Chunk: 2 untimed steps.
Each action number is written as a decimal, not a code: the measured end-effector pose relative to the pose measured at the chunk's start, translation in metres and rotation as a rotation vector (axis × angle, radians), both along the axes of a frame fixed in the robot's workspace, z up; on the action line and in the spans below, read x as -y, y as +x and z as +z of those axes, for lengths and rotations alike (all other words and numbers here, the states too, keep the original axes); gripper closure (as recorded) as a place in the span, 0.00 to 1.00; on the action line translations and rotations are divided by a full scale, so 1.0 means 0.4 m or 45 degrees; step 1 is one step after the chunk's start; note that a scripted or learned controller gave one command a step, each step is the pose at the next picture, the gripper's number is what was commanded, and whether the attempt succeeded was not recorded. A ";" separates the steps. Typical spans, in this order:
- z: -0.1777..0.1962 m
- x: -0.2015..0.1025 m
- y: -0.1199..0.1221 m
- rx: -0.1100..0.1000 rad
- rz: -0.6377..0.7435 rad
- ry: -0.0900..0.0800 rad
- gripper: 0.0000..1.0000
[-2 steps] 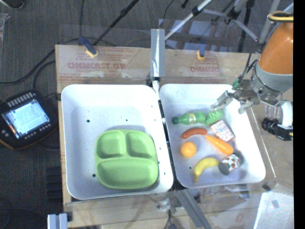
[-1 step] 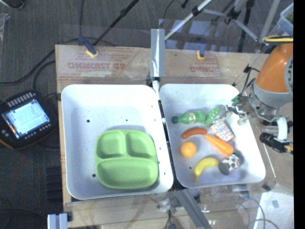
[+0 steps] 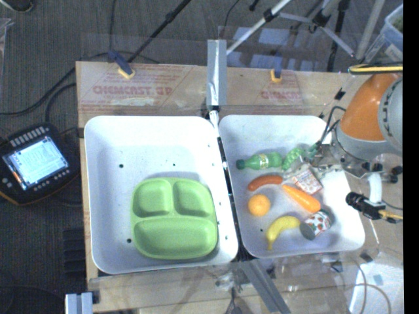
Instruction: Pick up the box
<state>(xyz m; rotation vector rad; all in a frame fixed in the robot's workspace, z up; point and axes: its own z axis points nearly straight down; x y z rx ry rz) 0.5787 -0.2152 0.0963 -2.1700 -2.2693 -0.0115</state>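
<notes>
Nearest, by the front wall of the right bin: a banana and a red-and-white can, both well clear of the target. Next back, a carrot lying slantwise, its upper end touching or just beside the box. Small, red-and-white, tilted, toward the bin's right rear. Behind it, a crumpled green item and a green bottle. Farther right, the gripper, low over the rear corner, near the box; impossible to tell whether released or clenched. Probably the approach stage. Best to come straight down over the box, line up across its narrow sides, keep off the carrot, and lift slowly.
</notes>
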 end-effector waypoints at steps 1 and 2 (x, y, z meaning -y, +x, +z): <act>0.017 0.005 -0.005 -0.005 -0.004 -0.004 1.00; 0.236 -0.088 -0.129 -0.010 -0.323 -0.008 1.00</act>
